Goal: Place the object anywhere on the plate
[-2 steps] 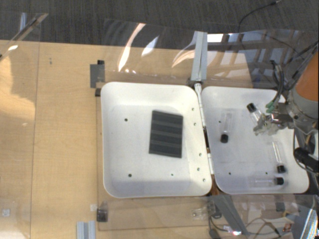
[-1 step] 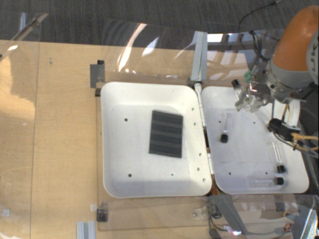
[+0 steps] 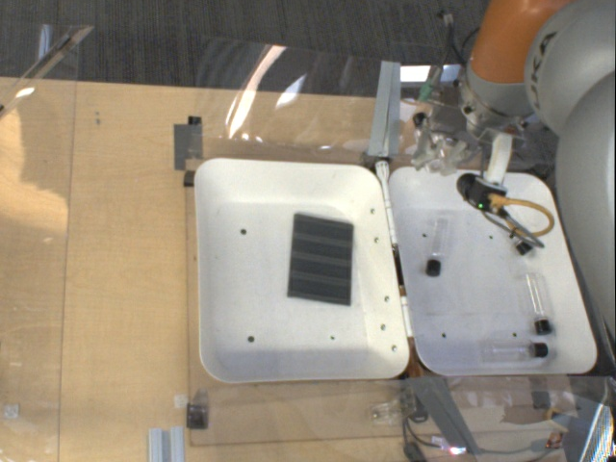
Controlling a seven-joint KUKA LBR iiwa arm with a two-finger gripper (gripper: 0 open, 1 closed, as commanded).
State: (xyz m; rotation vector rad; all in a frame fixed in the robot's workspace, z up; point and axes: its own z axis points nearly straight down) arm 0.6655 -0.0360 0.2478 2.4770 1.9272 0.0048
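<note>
We see the arm point(image 3: 558, 56) cut off by the top and right edges; its gripper point(image 3: 445, 147) is a pale blur at the right bin's point(image 3: 462, 345) far edge, so we cannot read its fingers. Three small clear tubes point(image 3: 435, 248) stay too small to identify.

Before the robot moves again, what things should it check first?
1. Plate in place: the dark ridged plate lies flat in the left bin. Ok.
2. Plate top free: nothing sits on it. Ok.
3. Objects to pick: clear tubes with black caps, such as one tube, lie in the right bin. Ok.
4. Object in the gripper: cannot tell.
5. Gripper over a tube: it sits at the right bin's far edge, away from the tubes. Not ok.
</note>
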